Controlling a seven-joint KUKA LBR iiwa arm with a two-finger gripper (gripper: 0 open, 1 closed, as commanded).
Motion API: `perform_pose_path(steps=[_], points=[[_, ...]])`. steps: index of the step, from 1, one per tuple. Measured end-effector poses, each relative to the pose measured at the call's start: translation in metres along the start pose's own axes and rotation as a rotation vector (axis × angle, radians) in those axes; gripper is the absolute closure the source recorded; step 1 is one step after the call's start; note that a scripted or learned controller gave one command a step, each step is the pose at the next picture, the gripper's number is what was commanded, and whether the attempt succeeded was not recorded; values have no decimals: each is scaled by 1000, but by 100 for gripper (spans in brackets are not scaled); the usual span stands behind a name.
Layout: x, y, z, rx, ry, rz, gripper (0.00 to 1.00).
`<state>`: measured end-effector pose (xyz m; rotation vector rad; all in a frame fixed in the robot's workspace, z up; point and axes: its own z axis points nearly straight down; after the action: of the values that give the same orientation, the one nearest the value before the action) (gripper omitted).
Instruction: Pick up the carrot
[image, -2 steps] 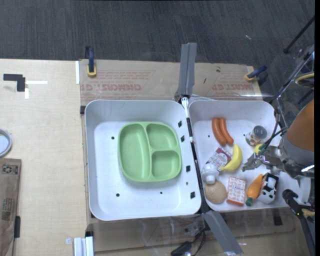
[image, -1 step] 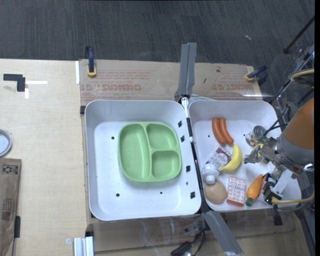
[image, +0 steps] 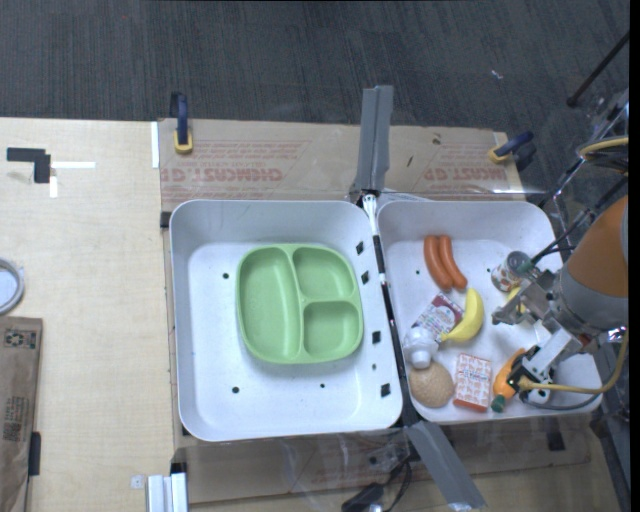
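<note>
The carrot is a small orange piece with a green end. It lies near the front right of the right bin, just right of a red and white box. My gripper hangs over the right side of that bin, beside the banana and farther back than the carrot. Nothing shows in its grasp. The arm's orange band is at the right edge of the view.
The right bin also holds two sausages, a small printed packet, a white lump and a round bread roll. A green three-part plate sits in the left bin.
</note>
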<state>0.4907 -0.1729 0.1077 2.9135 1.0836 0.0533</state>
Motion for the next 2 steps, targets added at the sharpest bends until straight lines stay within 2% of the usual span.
perform_pose_path(steps=[1, 2], points=[[-31, 15, -3, 44, -26, 112, 0], [-28, 26, 1, 68, -18, 72, 0]])
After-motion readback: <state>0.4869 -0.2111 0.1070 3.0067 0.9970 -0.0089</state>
